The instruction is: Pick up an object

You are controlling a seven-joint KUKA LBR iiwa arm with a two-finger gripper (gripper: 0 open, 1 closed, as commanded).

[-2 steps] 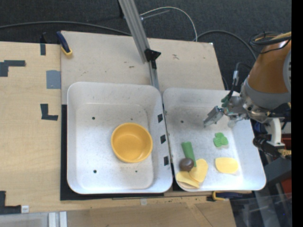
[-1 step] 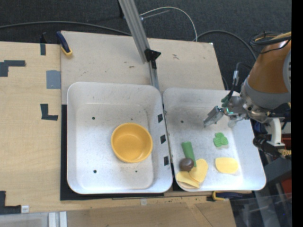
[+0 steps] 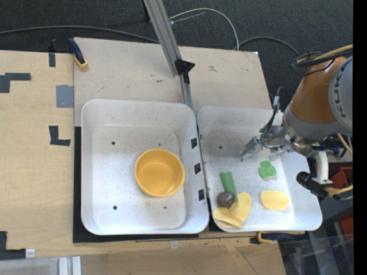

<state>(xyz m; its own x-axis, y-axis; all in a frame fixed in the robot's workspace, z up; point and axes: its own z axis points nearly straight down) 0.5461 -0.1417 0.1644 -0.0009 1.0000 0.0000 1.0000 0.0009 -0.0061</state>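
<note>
Left bin, centre-left of frame: one yellow bowl, upright. Right bin: green stick touching a brown ball, pale yellow pieces at the lower edge, green lump, yellow slice. Tool sits over the right bin's middle, just up-left of the green lump, holding nothing; can't tell how wide it stands.
</note>
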